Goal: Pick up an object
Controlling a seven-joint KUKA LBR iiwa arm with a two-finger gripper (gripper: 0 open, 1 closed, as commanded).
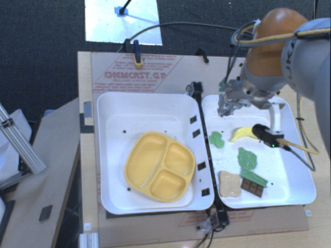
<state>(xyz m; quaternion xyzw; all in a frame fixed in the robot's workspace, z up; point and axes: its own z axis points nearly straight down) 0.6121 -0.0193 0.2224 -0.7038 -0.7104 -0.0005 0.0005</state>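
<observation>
While nothing is lifted yet, the step in hand looks like the approach: the arm is positioned over the right bin and no object sits between the fingers.

Going left to right, the left bin (108, 138) holds a yellow tray (159, 165) with three compartments, lying flat near its middle. A black divider (202, 138) runs between the two bins. Just past it, in the right bin (300, 190), lies a small green piece (216, 139), then a tan toast (230, 184) near the front wall, touching a brown bar (253, 188). Above those sit a green leaf (247, 158) and a long green strip (253, 178), and further back a banana (242, 134).

The gripper (225, 107) hangs at the back left corner of the right bin, pointing down, near the banana and the small green piece but apart from both. Whether its fingers are apart or together cannot be told at this angle and sharpness. The arm (305, 50) slants in from the upper right, its orange band (276, 25) above the wrist.

Any of these pieces would serve. The next move probably calls for centring over one, the banana or small green piece being closest, then descending straight with fingers astride it before closing.
</observation>
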